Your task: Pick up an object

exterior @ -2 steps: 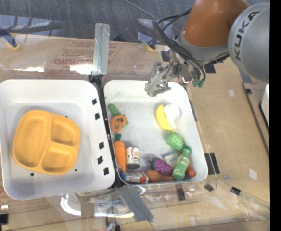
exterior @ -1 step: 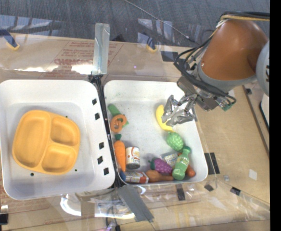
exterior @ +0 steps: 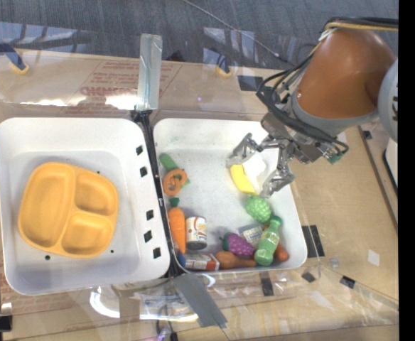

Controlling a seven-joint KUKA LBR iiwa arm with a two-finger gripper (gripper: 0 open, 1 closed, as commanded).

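Reaching in from the right, the arm [exterior: 342, 73] extends over the far right corner of the right bin [exterior: 207, 130], its orange band uppermost and dark cables looping along its left side. Two shallow white bins sit side by side on the bench [exterior: 72, 80], which is covered with clear plastic sheeting. The left bin [exterior: 8, 141] contains a yellow divided plate [exterior: 67, 208] lying flat in its middle. The right bin holds a group of small toy foods, most of them collected along its near edge and left wall.

The gripper [exterior: 261, 165] hangs below the wrist with its two metal fingers spread wide apart, one to the left and one to the right. A yellow banana [exterior: 241, 180] lies on the bin floor between and just nearer than the fingertips; whether either finger touches it cannot be determined. Nothing is lifted clear of the bin floor.

Just near of the banana lies a green bumpy fruit [exterior: 259, 208]. A green bottle [exterior: 267, 244] sits in the near right corner, beside a purple grape cluster [exterior: 240, 245]. An orange carrot [exterior: 177, 229] lies along the left wall, with a small can [exterior: 196, 231] touching its right side. Farther along that wall rests an orange ring-shaped piece [exterior: 174, 181].
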